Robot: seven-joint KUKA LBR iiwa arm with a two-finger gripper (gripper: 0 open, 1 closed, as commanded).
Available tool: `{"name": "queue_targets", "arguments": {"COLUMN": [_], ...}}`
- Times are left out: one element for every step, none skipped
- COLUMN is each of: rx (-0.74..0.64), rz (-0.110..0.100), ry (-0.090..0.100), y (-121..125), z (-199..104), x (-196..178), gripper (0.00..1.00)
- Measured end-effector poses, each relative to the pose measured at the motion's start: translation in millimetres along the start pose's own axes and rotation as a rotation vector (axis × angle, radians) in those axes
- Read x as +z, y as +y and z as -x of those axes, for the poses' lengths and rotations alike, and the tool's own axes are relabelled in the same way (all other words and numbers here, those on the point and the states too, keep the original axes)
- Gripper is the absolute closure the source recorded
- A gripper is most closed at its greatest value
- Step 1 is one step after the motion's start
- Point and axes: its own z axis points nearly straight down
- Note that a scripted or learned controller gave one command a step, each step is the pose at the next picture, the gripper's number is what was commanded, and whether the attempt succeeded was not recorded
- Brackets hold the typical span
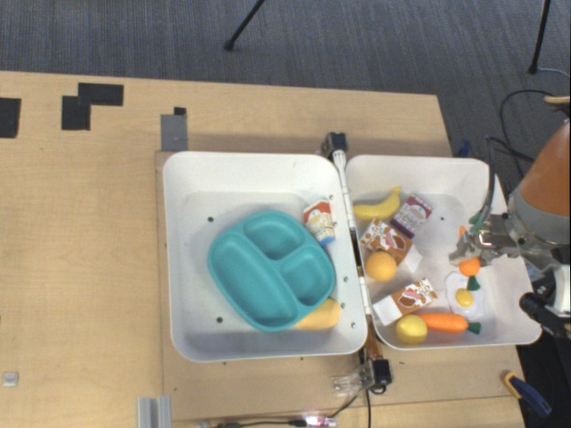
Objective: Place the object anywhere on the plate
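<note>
Pincer (471, 250) over right white bin (446, 172), pinching small orange carrot-shaped toy (469, 266); teal sectioned plastic plate (270, 270) well left.

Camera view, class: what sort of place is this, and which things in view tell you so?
Probably a robotics lab or test bench: a robot arm reaches over two white bins, toy food and a teal plate serve as props, and tripod legs stand on grey carpet.
</note>
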Motion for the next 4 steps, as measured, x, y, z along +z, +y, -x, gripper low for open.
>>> {"name": "queue_targets", "arguments": {"rx": [0.049,0.006,0.043,0.044], "rz": [0.002,-0.002,-0.002,-0.002], "ry": [0.002,0.001,0.002,0.001], "y": [21.9,22.9,2.9,3.1], "z": [-115.8,-174.2,-243.4,-242.5], "x": [-76.7,-22.0,-22.6,-22.7], "gripper": [1.0,1.0,1.0,0.0]}}
